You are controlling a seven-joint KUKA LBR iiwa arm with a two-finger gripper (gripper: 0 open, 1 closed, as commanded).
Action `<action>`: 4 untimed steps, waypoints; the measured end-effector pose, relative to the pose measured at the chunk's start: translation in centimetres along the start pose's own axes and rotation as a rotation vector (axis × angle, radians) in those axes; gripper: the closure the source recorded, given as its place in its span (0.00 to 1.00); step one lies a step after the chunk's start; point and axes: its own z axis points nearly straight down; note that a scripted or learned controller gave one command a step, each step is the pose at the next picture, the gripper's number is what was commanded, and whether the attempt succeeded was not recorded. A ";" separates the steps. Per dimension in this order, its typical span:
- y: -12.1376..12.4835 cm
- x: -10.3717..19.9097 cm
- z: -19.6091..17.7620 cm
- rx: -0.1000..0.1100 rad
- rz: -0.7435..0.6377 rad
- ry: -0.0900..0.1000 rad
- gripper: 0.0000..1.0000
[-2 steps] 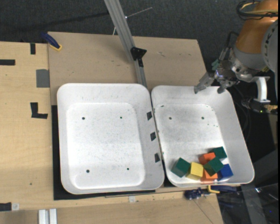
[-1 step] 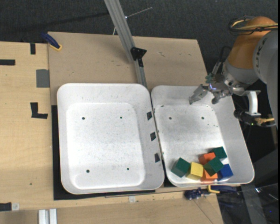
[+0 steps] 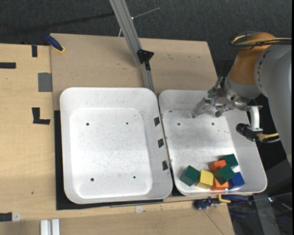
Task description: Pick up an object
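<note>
tilted metal pole (image 3: 130, 31) above the bins, blue-yellow clamp (image 3: 54, 42) at the wooden bench's (image 3: 19, 92) far edge

No readable text, labels, brands or numbers on anything here

The arm (image 3: 274, 77) was cut off by the right edge, so its base lay out of sight. In the right bin (image 3: 206, 136), the piled blocks (image 3: 215, 173) overlapped, hiding parts of the orange and blue ones.
</note>
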 end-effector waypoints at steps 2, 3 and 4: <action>0.1 0.3 -7.8 -0.013 0.000 -0.001 1.00; 0.2 0.2 -14.2 -0.015 0.000 -0.002 1.00; 0.3 0.3 -15.1 -0.008 0.000 0.000 1.00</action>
